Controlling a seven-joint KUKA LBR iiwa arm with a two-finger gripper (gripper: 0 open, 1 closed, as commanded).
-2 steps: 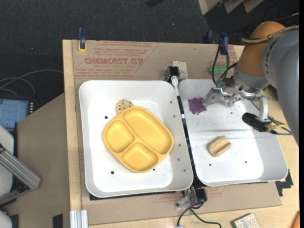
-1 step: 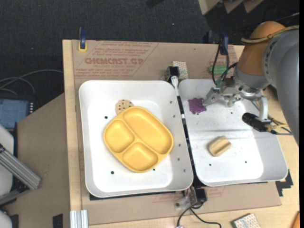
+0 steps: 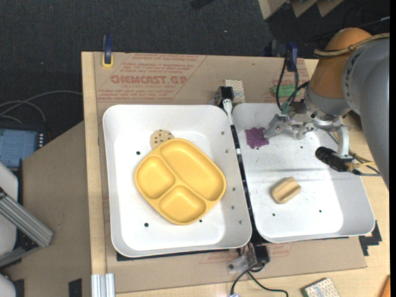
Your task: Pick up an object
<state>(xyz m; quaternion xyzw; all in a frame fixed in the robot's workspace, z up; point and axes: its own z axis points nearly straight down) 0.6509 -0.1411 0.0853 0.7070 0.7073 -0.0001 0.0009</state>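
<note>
A small purple object point(image 3: 256, 137) lies near the far left corner of the right bin point(image 3: 322, 224), close to the wall that divides the two bins. The gripper point(image 3: 286, 127) sits just beside it on the right, low over the bin floor, and one metal finger point(image 3: 273, 127) reaches toward the purple piece, its tip at or almost at the object's edge. The purple object is not between the fingers. Whether the jaws stand wide or narrow cannot be told from this angle.

A tan block point(image 3: 285, 190), shaped like a small loaf, lies nearer the front of the same bin, well apart from the gripper and untouched.

The arm point(image 3: 359, 79) comes in from the right, its grey body bulking over the bin's far right corner and the orange band point(image 3: 337, 60) showing above the wrist. The wrist tilts down and to the left toward the purple object. A black cable piece point(image 3: 334, 159) hangs off the wrist over the bin's right side.

In the left bin point(image 3: 124, 215) a yellow divided plate point(image 3: 179, 181) with three compartments lies roughly in the middle, turned at an angle. A cookie point(image 3: 159, 138) peeks out from behind its far left edge, touching or partly under the rim.

Both bins rest on a brown cardboard sheet point(image 3: 154, 76) with red printing, over a wooden bench. Dark carpet point(image 3: 93, 11) lies beyond it.
</note>
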